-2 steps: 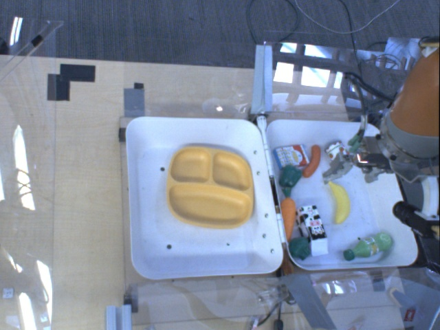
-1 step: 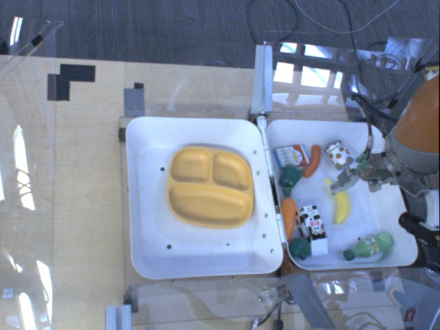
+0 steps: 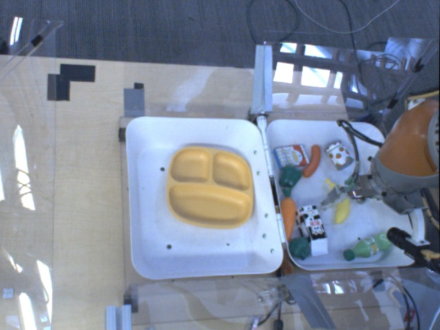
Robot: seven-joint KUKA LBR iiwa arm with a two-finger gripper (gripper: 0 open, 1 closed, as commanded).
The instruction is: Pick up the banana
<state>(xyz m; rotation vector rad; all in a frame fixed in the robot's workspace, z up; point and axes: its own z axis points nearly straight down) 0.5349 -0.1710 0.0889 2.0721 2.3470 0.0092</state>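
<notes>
The yellow banana lies in the middle of the right bin. Its lower end shows below my gripper, and a small yellow tip pokes out up and to the left of it. The gripper hangs low, directly over the banana's middle and close to it or touching it. The grey arm with its orange band reaches in from the right. The wrist and the viewing angle hide how the gripper stands around the banana.
Around the banana lie a carrot, a black-and-white carton, a green bottle, a red sausage, a small box and a white cup. A yellow divided plate sits in the left bin.
</notes>
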